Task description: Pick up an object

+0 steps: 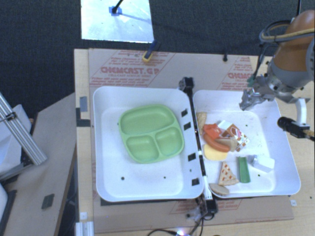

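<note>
1. We see two white bins side by side; the left bin (106, 181) holds a green divided plate (150, 133) near its middle, with bare floor along its 6 o'clock and 9 o'clock edges.
2. In the right bin (283, 176), the toys cluster toward the 9 o'clock wall: a red and orange piece (216, 135), a yellow disc (215, 153), a pizza slice (227, 174), a green block (243, 169) and a white and grey piece (260, 163).
3. That bin's 12 o'clock and 3 o'clock parts lie open.
4. The arm (294, 48) comes in from 3 o'clock, and the gripper (247, 102) hangs over the right bin's 12 o'clock corner, apart from the toys.
5. We cannot tell how far its fingers are spread, and we see nothing held in it.
</note>
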Tool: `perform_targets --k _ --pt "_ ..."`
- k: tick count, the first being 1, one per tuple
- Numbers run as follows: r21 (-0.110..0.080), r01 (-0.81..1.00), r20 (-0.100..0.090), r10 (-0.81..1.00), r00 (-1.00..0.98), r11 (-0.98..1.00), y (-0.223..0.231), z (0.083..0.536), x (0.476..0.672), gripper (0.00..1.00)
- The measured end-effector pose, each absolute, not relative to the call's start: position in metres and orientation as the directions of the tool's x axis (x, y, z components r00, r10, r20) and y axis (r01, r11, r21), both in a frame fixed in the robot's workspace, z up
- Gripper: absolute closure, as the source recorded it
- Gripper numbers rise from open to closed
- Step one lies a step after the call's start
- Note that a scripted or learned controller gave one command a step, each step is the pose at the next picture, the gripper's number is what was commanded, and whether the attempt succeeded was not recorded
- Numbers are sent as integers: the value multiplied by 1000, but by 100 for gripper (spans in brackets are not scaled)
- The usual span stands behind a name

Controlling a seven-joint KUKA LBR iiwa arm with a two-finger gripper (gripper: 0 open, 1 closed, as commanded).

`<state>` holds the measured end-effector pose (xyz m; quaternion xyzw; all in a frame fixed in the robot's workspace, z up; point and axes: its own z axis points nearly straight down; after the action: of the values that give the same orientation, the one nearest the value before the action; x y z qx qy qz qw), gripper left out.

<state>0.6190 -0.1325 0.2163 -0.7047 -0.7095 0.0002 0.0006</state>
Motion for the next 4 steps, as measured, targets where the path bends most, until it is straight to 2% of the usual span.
perform_targets --k 1,2,3,4 --pt "-2 1000 0 1000 -7 7 -92 209 584 100" --pt "0 1000 2 1000 -9 9 -52 226 547 100" --pt "-1 1000 3 1000 -10 10 -6 232 522 100" --pt "2 1000 0 1000 -2 2 -12 234 522 100"
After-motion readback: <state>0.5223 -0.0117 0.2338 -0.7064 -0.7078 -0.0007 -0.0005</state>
